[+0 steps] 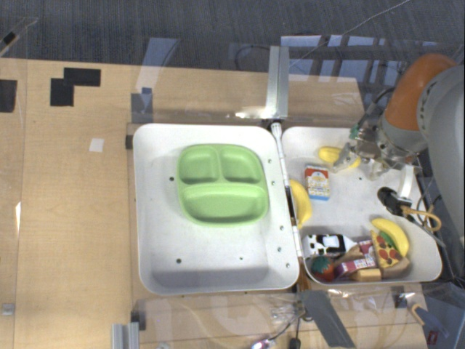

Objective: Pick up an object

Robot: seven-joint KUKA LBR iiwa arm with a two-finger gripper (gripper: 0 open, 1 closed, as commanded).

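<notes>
A light wooden tabletop (65, 217) is carrying two shallow white bins. The right bin (349, 202) is holding a small yellow plastic banana (332, 155), touching the gripper (357, 153); finger state cannot be told. Beyond, dark grey carpet (182, 13) is lying.

A pale wooden surface (65, 217) fills the left and near side, with black square markings (73, 84) at its far left. Beyond lies dark grey carpeted floor (182, 13). A metal bracket (278, 78) stands upright at the far middle.
</notes>
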